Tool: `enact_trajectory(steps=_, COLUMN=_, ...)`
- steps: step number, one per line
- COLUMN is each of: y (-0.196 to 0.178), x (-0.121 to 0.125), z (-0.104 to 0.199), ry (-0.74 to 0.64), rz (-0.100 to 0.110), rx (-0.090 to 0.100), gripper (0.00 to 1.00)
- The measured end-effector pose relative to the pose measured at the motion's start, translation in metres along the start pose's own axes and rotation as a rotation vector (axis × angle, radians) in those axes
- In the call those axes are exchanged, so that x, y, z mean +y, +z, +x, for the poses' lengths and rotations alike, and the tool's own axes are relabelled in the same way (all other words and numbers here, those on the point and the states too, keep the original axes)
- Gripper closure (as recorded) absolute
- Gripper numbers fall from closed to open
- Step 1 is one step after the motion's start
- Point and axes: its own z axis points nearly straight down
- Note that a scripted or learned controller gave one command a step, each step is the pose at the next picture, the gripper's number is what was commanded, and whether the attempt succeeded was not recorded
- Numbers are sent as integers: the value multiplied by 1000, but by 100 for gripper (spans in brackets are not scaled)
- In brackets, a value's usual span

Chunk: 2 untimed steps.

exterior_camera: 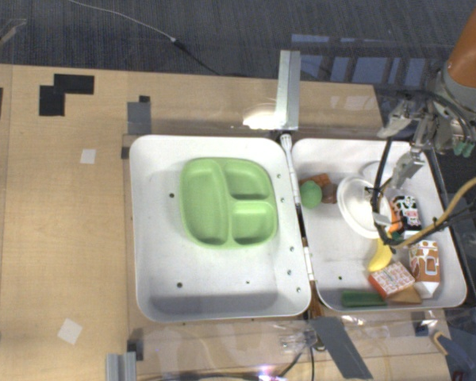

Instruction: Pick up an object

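Objects were heaped in the right bin [327, 288]: a banana [380, 256], small cartons [425, 262] and a white bowl [357, 205]. The pincer [378, 205] was seen at about twelve o'clock from the banana, just above the bowl's rim; whether it was wide or narrow could not be told. Open floor lay toward nine o'clock, near a green ball [310, 194].

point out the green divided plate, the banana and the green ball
green divided plate [226, 201], camera view, on the ridge between its compartments
banana [380, 256], camera view, on the middle of its yellow body
green ball [310, 194], camera view, on the centre of its round top
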Motion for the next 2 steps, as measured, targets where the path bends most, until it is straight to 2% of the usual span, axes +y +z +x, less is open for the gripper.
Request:
enact_trajectory(steps=1, y=97, x=-53, z=-7, ry=-131, rz=-1, rx=6, gripper=0)
enact_trajectory(steps=2, y=139, x=-54, z=-28, ry=-174, rz=7, rx=-24, gripper=0)
